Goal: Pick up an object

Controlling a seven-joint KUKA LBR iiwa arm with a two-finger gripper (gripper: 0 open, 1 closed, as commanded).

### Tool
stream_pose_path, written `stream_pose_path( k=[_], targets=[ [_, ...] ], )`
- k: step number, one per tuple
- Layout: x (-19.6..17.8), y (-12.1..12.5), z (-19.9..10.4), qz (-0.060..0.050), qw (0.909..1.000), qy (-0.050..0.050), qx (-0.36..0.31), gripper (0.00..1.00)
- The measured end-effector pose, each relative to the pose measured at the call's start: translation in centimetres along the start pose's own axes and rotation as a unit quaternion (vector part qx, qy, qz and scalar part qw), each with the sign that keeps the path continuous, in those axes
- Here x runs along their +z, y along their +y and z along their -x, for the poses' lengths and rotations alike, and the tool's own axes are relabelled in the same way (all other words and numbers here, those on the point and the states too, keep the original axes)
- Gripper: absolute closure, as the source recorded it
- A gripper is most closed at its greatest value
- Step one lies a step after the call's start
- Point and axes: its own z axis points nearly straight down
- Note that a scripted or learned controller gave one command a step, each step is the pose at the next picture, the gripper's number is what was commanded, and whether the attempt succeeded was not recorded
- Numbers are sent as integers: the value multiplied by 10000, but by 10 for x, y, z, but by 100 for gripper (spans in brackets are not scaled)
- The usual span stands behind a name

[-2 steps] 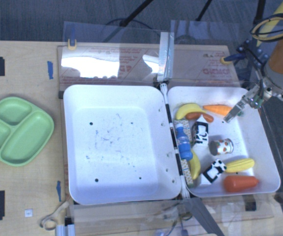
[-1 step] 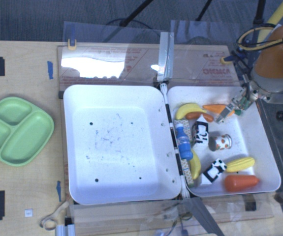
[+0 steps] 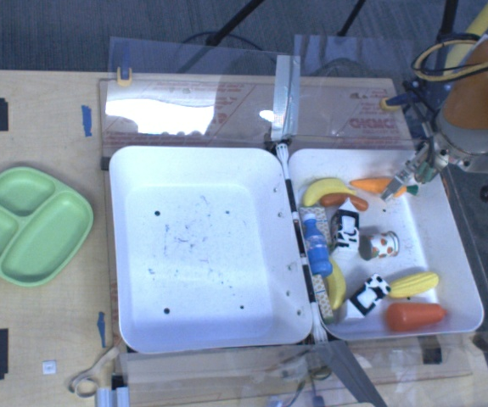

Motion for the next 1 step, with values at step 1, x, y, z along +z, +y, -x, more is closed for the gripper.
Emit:
stream_pose_path(
  k=[1],
  targets=[
    [-76,0,-48,24,9998,-32,198,100]
  ],
)
